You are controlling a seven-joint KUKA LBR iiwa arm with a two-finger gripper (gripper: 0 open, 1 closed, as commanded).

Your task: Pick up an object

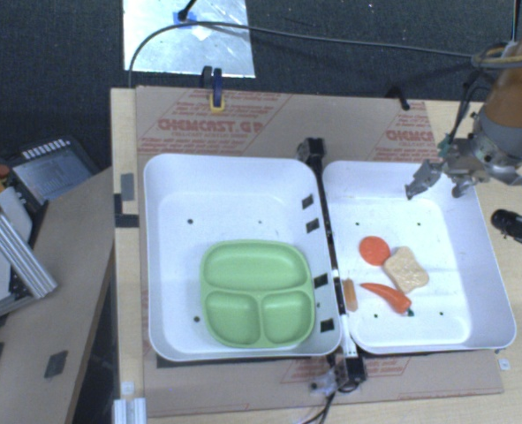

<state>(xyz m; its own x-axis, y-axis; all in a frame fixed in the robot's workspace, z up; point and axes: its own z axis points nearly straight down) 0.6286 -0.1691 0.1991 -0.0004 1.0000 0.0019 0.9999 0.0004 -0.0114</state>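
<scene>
In the right bin [472, 325] lie a round orange piece [374, 249], a tan bread slice [406, 270] and a red chili pepper [389, 297], close together near the bin's middle. A small brown-orange stick [350, 294] rests at the bin's left wall. My gripper [438, 186] hangs over the bin's far right corner, well behind and to the right of these objects. Its two fingers stand apart, open, with nothing between them.
The left bin [181, 193] holds a green three-compartment plate [257, 291] in its near half. A black hinge strip [324, 228] runs between the bins. A black cable and a yellow clamp [216, 91] sit behind the bins.
</scene>
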